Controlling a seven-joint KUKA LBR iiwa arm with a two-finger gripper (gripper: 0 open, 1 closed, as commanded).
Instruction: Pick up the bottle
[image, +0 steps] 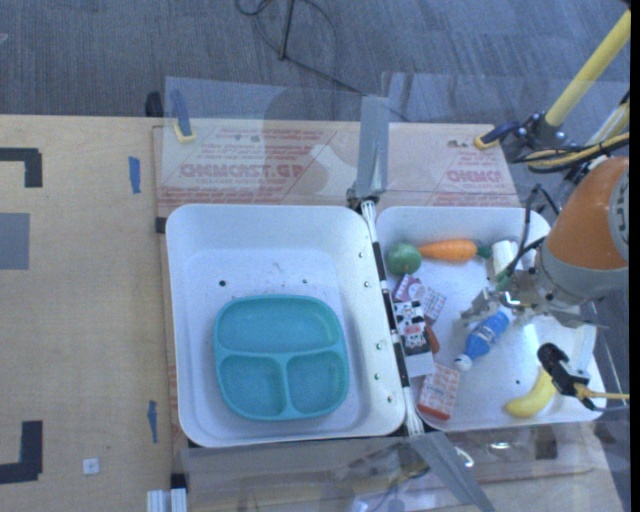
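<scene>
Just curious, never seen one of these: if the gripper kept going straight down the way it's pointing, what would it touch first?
Most likely the blue bottle, lying just under the gripper in the right bin, though depth is hard to judge here.

Grey carpet floor (120, 50); tan wooden bench (80, 300); black corner marks (28, 165).

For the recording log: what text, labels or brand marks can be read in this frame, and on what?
"CHEMCAST GP": red print on the cardboard sheet behind the left bin.
Red print on the cardboard behind the right bin: blurred, partly cut off.
Small cartons and packet in the right bin: too small.
Bottle label: unreadable.
</scene>
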